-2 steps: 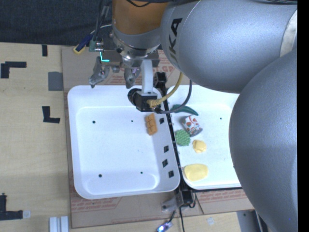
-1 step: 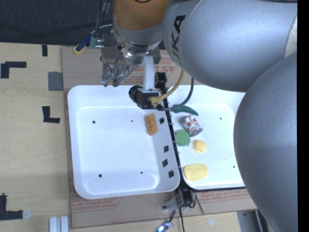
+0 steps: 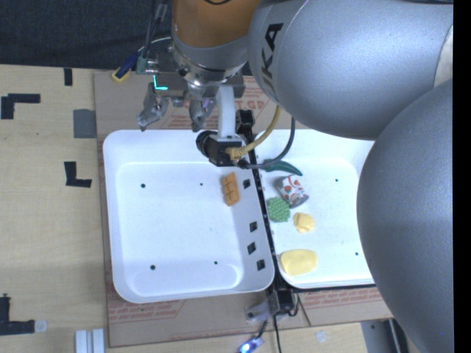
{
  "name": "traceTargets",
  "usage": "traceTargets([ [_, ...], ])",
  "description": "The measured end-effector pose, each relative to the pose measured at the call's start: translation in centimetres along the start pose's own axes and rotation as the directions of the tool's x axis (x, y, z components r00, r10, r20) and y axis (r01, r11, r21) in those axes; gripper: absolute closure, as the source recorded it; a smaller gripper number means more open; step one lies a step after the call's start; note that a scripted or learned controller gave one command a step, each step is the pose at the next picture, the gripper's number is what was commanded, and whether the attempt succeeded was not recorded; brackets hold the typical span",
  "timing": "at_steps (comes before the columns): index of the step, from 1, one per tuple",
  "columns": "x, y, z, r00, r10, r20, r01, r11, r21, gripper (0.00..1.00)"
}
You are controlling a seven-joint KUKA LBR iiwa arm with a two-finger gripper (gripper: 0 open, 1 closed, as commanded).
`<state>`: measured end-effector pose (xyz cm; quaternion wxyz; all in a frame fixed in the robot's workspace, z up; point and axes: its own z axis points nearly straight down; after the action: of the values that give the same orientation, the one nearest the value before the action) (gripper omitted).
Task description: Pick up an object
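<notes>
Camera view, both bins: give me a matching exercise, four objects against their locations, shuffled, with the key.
Objects:
1. orange waffle-textured block
2. green round bumpy piece
3. large pale yellow lump
4. red and white patterned piece

Places:
A. right bin, nearest its front edge
B. left bin, near the divider
C. right bin, just behind the green piece
D. right bin, beside the divider, left of a small yellow piece

Pairs: 1-B, 2-D, 3-A, 4-C
</notes>
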<state>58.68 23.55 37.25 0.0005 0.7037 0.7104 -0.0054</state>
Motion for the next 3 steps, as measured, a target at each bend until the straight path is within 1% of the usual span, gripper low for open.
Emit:
traceTargets([
  [1, 0.0, 0.0, -1.0, 1.000, -0.002, 0.001, 0.002, 1.000, 0.000, 1.00],
  [2, -0.3, -0.3, -14.5, 1.000, 0.006, -0.014, -0.006, 1.000, -0.021, 1.00],
  [3, -0.3, -5.7, -16.4, 1.000, 0.005, -0.010, -0.005, 1.000, -0.008, 1.00],
])
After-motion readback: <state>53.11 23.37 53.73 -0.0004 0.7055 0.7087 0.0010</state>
